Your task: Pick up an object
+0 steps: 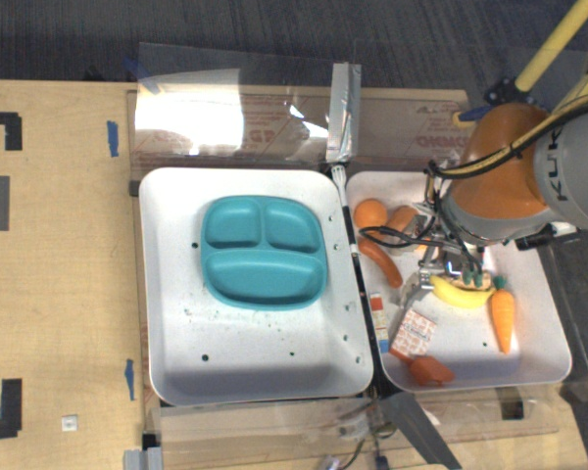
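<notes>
I see the arm [514,164] reaching into the right bin [544,360], its jaws [449,270] low over a cluttered group of toy foods; from this slanted view I cannot tell whether they are wide, narrow or closed on anything. A yellow banana [461,294] lies just below them, touching or nearly so. A carrot [503,319] sits beside it, a sausage [379,258] and an orange [370,212] to the left, a small packet [413,333] and a red piece [429,368] nearer the front rim. The left bin [167,341] carries a teal divided plate [265,251]. I judge the banana the likeliest target; a good grasp would straddle its narrow width, clear of the carrot, and close before lifting straight up.
</notes>
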### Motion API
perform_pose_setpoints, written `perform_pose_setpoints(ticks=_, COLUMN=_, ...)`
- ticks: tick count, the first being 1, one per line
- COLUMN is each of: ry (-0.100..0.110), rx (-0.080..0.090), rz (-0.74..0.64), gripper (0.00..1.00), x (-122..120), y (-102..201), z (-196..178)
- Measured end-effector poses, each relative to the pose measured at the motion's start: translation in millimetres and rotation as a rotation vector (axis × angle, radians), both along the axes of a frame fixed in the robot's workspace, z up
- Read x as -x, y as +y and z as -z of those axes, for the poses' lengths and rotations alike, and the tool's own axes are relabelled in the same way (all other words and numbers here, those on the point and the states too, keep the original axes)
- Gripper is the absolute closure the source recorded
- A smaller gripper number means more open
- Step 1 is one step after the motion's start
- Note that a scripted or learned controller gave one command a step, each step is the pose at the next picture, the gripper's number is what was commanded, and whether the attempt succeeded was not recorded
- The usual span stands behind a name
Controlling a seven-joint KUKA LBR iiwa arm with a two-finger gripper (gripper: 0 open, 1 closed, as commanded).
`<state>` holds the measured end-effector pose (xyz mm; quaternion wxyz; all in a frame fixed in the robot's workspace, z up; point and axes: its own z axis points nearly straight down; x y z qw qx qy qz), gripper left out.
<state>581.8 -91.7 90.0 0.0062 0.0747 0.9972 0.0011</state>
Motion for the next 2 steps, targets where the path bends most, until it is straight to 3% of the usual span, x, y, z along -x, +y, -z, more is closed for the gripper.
perform_pose_setpoints(ticks=1, ry=-0.002, rx=-0.002, rz=0.239, gripper=0.0, x=-10.3, y=-5.4, z=0.5)
perform_pose_setpoints(ticks=2, ry=-0.002, rx=0.001, rz=0.228, gripper=0.0, x=-14.7, y=-0.8, z=0.5)
